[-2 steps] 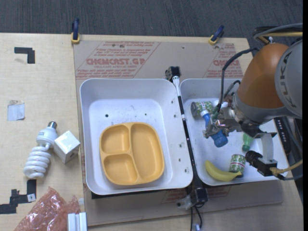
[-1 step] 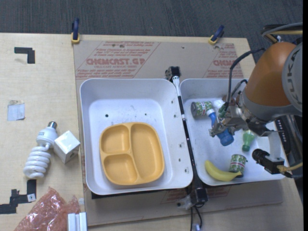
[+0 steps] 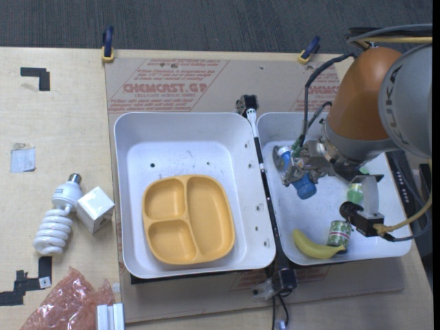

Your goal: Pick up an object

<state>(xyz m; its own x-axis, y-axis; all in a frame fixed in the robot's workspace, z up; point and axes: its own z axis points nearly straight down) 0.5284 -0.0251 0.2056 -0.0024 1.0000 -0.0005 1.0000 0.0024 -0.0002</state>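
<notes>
In the right bin (image 3: 392, 249), my gripper (image 3: 300, 169) hangs low over the far left part, under the grey arm with its orange band. A blue object (image 3: 306, 187) lies right beneath it, and a small blue and silver piece (image 3: 282, 158) sits just to its left. Whether either one is between the gripper's tips is hidden by the wrist. A yellow banana (image 3: 316, 247) lies along the bin's near wall. Beside it stands a small green-labelled can (image 3: 338, 233), and a green item (image 3: 355, 192) lies further back.
The left bin (image 3: 130, 143) holds a yellow divided plate (image 3: 187, 218). On the bench to the left lie a spiral light bulb (image 3: 55, 218), a white cube (image 3: 95, 208) and a red mesh bag (image 3: 72, 298).
</notes>
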